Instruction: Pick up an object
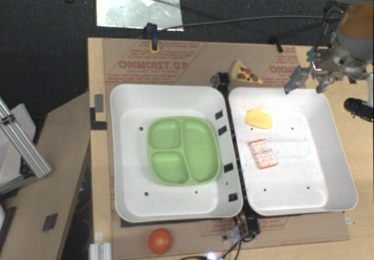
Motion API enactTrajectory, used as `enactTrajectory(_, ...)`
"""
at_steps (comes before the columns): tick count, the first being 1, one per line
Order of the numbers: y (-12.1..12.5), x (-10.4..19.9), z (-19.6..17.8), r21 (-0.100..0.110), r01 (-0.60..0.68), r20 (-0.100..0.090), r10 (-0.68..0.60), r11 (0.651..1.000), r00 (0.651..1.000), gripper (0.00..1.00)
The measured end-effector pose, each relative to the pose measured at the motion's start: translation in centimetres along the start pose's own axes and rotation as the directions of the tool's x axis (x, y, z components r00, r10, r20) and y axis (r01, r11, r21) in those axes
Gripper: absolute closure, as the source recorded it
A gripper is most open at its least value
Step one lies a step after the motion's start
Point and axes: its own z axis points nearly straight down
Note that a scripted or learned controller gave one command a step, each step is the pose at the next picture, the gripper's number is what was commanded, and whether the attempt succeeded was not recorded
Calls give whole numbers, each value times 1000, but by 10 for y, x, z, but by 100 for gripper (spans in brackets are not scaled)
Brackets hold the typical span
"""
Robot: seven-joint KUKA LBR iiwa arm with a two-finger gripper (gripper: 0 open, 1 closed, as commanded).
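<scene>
A grey arm with an orange band reaches in from the right, its gripper poised above the far rim of the right bin, fingers spread wide and holding nothing. Two candidates lie in that bin: a yellow lump, smooth and rounded like a toy food piece, near the far left corner, and just below it a small red-and-white packet, flat, rectangular and lying slightly askew on the bin floor. They sit near each other but apart.

The step in hand appears to be the approach, with no object yet reached. To do it well, the gripper would need to travel inward and to the left, centre over one item, and descend straight with the fingers straddling it. The yellow lump looks the easier target, standing higher off the floor; the packet's low profile may let the fingers skid over it.

The left bin carries a green divided tray. An orange ball rests on the desk in front, and a pizza-slice toy lies behind the bins.
</scene>
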Motion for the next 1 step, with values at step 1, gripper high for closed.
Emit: enactTrajectory(1,2,0,-8,-12,2,2,-2,1000,1000,0)
